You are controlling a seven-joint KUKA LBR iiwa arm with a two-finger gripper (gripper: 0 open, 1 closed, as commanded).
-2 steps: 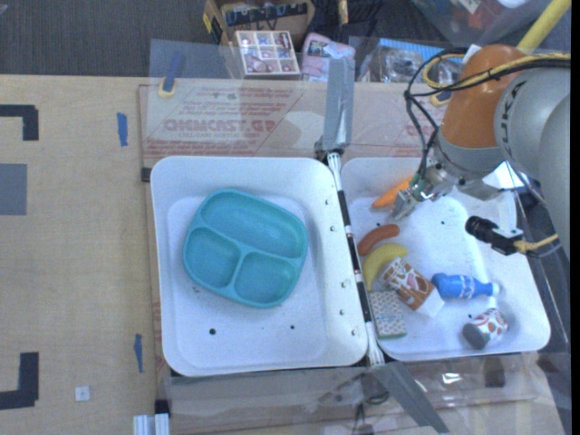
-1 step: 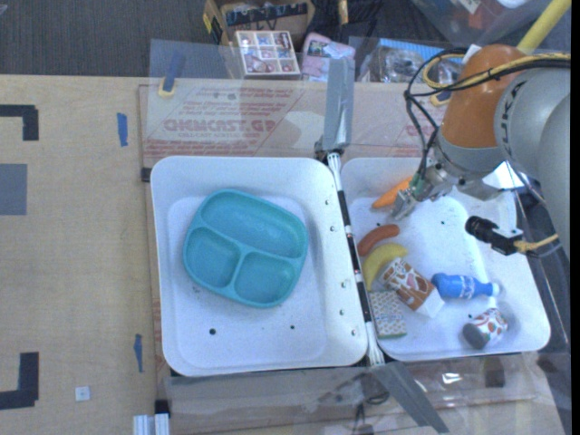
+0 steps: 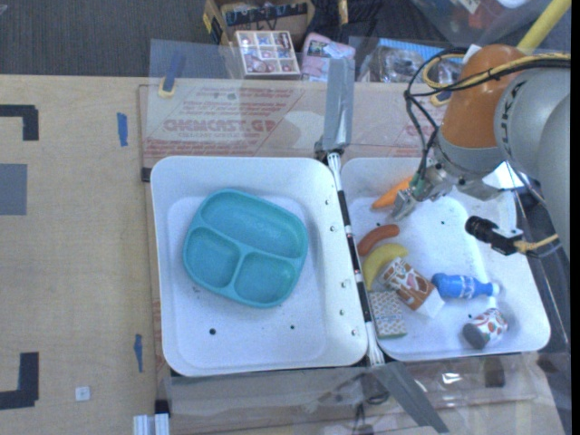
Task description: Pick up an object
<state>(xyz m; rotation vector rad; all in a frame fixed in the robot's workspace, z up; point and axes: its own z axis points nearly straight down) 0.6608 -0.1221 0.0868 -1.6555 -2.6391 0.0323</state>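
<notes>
Two bins sit side by side on the bench, the left bin [image 3: 172,333] and the right bin [image 3: 530,329], touching along a middle seam. In the left bin a divided plate [image 3: 245,247] lies near the centre. Over in the right bin, the gripper [image 3: 405,202] hangs at the far left part, just beside a carrot [image 3: 391,194]. Nearer the front from there lies a sausage [image 3: 377,237], then a banana [image 3: 381,261], with a small carton [image 3: 408,284] touching it. A checked pad [image 3: 388,314] lies at the front left corner. To the right of the carton lies a bottle [image 3: 464,286], and nearer the front right, a small cup [image 3: 485,327].
</notes>
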